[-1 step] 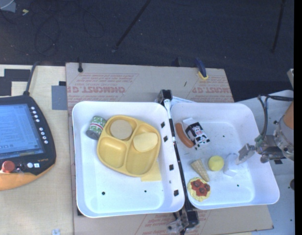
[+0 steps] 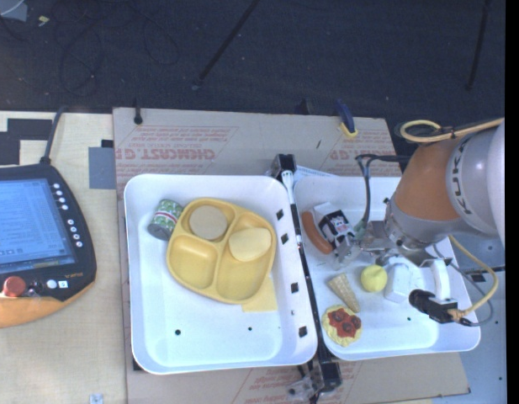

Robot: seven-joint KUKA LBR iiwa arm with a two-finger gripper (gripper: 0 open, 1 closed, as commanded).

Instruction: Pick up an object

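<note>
My gripper (image 2: 337, 229) hangs low over the upper left part of the right bin (image 2: 461, 340), at the end of the grey arm with its orange band (image 2: 426, 185). A reddish-brown sausage (image 2: 314, 232) lies just left of the gripper, close to it or touching it. Below and to the right rests a small yellow ball-like fruit (image 2: 374, 278). A tan wedge (image 2: 344, 291) and a small round pizza (image 2: 342, 325) lie nearer the bin's front. A white object (image 2: 400, 281) sits right of the fruit, partly under the wrist. I see nothing held in the gripper.
The left bin (image 2: 145, 310) holds a yellow divided plate (image 2: 192, 263) with two round tan pieces and a green can (image 2: 166, 217) beside it. A teach pendant (image 2: 32, 234) lies at the far left. Cables loop off the arm over the right bin's right side.
</note>
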